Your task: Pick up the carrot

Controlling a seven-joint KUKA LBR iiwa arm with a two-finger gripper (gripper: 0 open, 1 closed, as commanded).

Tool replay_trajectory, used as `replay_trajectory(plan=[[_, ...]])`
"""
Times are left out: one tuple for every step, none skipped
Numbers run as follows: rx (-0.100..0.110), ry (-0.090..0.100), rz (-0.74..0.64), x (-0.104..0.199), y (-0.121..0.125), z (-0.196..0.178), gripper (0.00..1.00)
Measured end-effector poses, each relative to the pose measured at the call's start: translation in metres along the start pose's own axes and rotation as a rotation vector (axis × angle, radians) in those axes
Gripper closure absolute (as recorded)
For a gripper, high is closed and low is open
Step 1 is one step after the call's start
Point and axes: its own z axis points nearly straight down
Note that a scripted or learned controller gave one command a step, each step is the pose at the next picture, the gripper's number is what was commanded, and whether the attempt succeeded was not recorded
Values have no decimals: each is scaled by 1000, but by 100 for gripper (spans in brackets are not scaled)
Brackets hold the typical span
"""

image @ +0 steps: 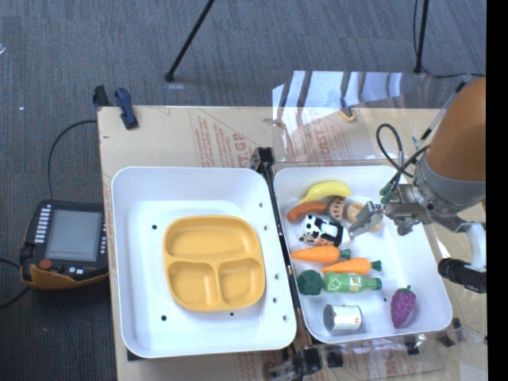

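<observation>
A yellow three-compartment plate (214, 262) sits in the left bin (127, 213). The right bin (432, 288) holds toy foods. A carrot (315, 254) lies on its side at the middle of the bin's left half, orange with a green top pointing right; a second carrot (350, 266) lies just right and slightly nearer, also orange with a green top. Around them: a banana (329, 189) at the far side, a black-and-white cow figure (321, 230), broccoli (310, 282), a green bottle (352, 283), a tin can (344, 317) and purple grapes (403, 306) at the near side. The gripper (363, 219) hangs beyond the carrots, to their right (touching neither); its fingers stand apart, holding nothing.
</observation>
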Motion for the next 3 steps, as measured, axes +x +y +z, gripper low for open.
replay_trajectory(plan=[[8,2,241,-27,2,145,0],[8,5,457,-43,-29,157,0],[12,8,464,-44,-30,149,100]])
